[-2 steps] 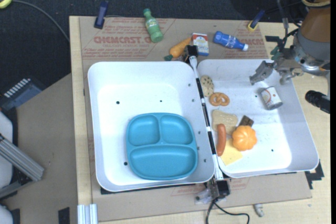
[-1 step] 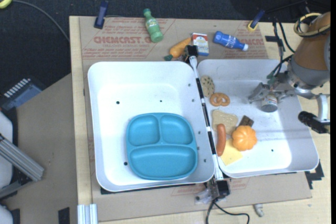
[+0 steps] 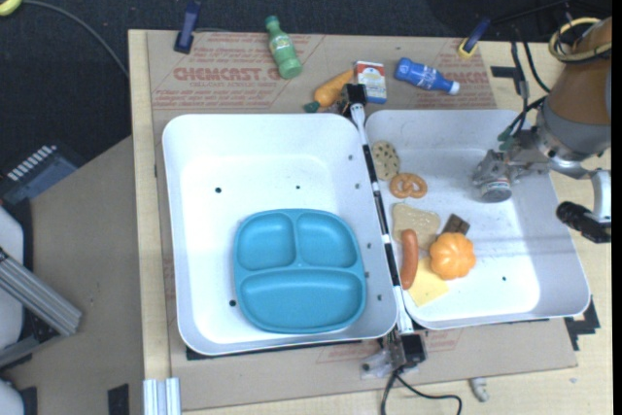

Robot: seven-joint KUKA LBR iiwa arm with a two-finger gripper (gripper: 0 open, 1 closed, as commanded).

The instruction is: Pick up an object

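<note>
1. The tabletop, a brown board, has its front edge closest to the viewer; it carries both bins, and along its far edge lie loose items that look spilled out of the work area: a green bottle, a blue bottle, a small carton and an orange piece.
2. The left bin holds a blue divided plate, lying flat toward its front.
3. The right bin holds the likely targets, and they crowd its left wall by the divider between the bins.
4. The arm enters from the right, its wrist tilted down over the far right part of the right bin.
5. The hand sits low near the bin floor, well apart from the food pile. Whether it is open or closed I cannot tell; nothing is seen gripped.
6. A small orange pumpkin rests on a yellow cheese slice, probably the easiest bulky pick.
7. A slice of bread lies flat beneath its neighbours, likely hard to pinch.
8. A sausage lies lengthwise close to the divider.
9. A pretzel and a cookie lie further back along that wall.
</note>
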